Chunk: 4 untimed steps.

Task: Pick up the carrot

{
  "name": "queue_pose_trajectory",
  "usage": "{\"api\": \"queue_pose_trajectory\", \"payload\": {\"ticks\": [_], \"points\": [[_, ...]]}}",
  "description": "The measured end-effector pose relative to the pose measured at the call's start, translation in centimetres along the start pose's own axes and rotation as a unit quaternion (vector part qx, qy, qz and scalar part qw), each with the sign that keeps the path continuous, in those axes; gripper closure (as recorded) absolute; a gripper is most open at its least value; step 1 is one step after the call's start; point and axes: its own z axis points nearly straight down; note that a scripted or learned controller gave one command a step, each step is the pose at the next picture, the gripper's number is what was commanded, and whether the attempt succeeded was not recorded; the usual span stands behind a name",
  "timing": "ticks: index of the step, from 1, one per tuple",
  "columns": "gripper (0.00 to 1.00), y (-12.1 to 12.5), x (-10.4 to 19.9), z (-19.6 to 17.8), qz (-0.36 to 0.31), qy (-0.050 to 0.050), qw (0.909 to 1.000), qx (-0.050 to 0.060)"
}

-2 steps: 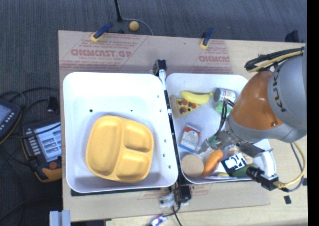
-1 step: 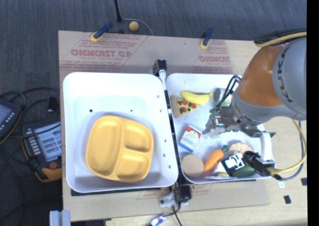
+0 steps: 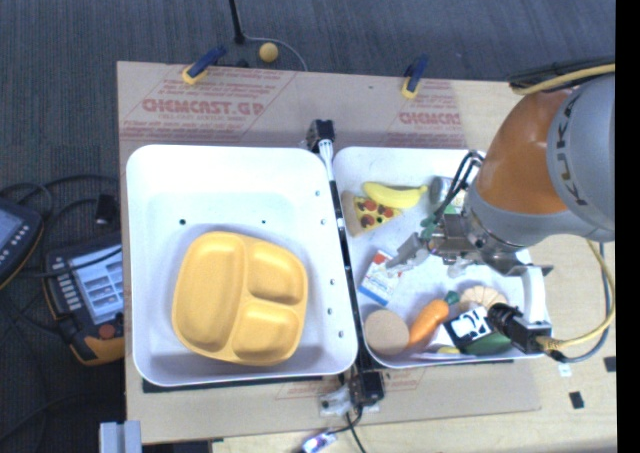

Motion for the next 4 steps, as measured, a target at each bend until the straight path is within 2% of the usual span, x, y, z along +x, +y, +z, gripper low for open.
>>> {"api": "queue_pose_trajectory", "payload": {"ticks": [1,2,3,4], "points": [[0.0,-0.3,-5.3,9.4,-0.026,0.003,0.9996,-0.005],[1.0,-0.6,-5.2,9.3,-0.029,0.003,0.9996,0.004],[0.0,-0.6,-5.2,9.4,-0.029,0.003,0.9996,0.004],[0.0,-0.2,-5.4,11.0,-0.235,0.0,0.9719,-0.006]]}}
